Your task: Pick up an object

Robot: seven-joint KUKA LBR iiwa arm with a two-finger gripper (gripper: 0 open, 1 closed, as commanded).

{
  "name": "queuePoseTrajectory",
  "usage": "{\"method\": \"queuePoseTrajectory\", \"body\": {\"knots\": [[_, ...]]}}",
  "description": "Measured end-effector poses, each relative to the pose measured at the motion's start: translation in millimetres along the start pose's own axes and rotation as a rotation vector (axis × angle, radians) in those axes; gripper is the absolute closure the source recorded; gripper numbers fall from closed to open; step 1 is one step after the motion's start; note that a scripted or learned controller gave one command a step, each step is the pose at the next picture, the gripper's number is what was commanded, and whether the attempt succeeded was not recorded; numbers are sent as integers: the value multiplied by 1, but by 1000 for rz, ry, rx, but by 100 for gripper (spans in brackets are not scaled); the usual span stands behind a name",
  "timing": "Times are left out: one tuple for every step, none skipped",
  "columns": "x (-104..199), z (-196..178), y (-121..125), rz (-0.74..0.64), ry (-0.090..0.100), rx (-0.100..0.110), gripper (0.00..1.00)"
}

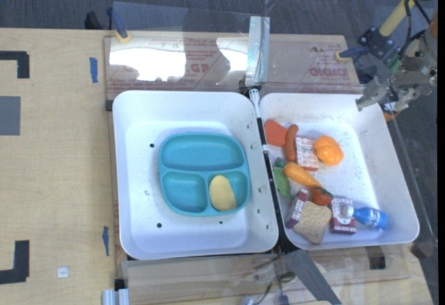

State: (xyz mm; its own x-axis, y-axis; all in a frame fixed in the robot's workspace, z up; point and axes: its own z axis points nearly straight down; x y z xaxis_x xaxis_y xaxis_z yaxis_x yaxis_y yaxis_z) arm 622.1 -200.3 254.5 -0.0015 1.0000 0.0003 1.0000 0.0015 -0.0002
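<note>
Two white bins sit side by side below me. My gripper (393,92) hangs at about two o'clock, over the upper right rim of the right bin (389,158); I cannot tell how it is set. That bin holds a heap of toy food along its left side: an orange fruit (329,150), a carrot (302,175), a bread slice (315,221). At nine o'clock, the left bin (132,158) holds a teal tray (198,158) with a yellow lemon (222,193) in its lower right compartment.

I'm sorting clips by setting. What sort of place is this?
Probably a robotics lab's pick-and-place bench, not a kitchen: two white bins, left and right, sit on a plywood bench, the food looks like toys, and a teal divided tray holds a yellow piece.
</note>
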Motion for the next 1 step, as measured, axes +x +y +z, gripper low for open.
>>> {"method": "queuePoseTrajectory", "body": {"knots": [[61, 152, -7, -60, -1, -5, 0]]}}
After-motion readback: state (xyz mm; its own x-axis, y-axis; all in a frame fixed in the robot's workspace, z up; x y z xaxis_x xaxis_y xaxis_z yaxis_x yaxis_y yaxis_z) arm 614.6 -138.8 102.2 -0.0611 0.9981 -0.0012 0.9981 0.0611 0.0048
